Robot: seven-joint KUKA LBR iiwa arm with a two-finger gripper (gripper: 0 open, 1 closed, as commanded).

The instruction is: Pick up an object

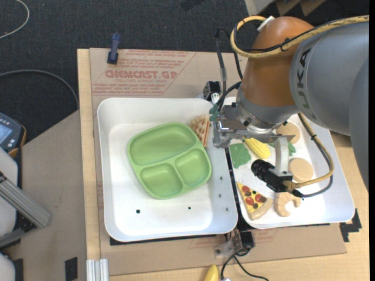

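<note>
My gripper point(251, 140) hangs low over the left part of the right bin point(344, 199), under the orange wrist band. Right beneath it lie a green toy leaf point(239, 155) and a yellow corn cob point(258, 148); whether either is touched I cannot tell. A pizza slice point(254, 198) lies at the bin's front left. A tan piece point(286, 204) sits beside it. Two round tan biscuits point(302, 168) point(290, 133) lie further right.
The left bin point(103, 157) holds a green three-part plate point(169, 160), with a waffle-like piece point(201, 129) at its upper right. The grey arm covers the right bin's far side. A cardboard sheet point(140, 72) lies behind the bins.
</note>
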